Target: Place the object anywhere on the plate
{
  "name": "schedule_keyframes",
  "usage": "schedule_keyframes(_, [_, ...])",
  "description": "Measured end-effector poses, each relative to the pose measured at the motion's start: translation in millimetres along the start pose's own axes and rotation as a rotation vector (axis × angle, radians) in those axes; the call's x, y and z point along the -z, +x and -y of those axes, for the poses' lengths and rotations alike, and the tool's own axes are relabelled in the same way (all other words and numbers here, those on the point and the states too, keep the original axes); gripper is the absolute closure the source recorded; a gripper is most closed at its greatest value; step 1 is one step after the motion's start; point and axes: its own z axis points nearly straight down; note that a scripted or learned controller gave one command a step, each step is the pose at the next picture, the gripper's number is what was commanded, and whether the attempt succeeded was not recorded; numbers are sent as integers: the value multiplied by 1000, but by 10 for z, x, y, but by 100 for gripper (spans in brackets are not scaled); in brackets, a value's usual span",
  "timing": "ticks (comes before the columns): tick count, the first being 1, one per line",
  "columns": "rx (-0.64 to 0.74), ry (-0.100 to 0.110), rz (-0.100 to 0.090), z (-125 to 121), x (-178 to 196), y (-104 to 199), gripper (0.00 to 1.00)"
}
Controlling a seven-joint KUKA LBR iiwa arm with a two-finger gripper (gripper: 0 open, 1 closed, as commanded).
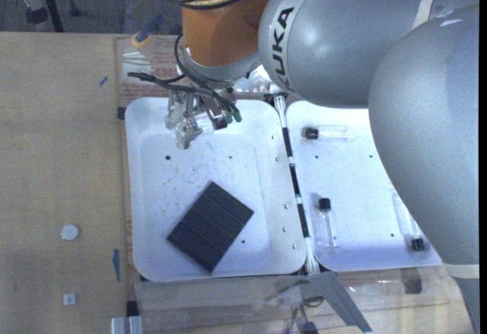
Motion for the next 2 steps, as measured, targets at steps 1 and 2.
schedule_keyframes(1, [36, 0, 0, 32, -63, -117, 100])
schedule_keyframes(2, [63, 1, -4, 6, 137, 5, 100])
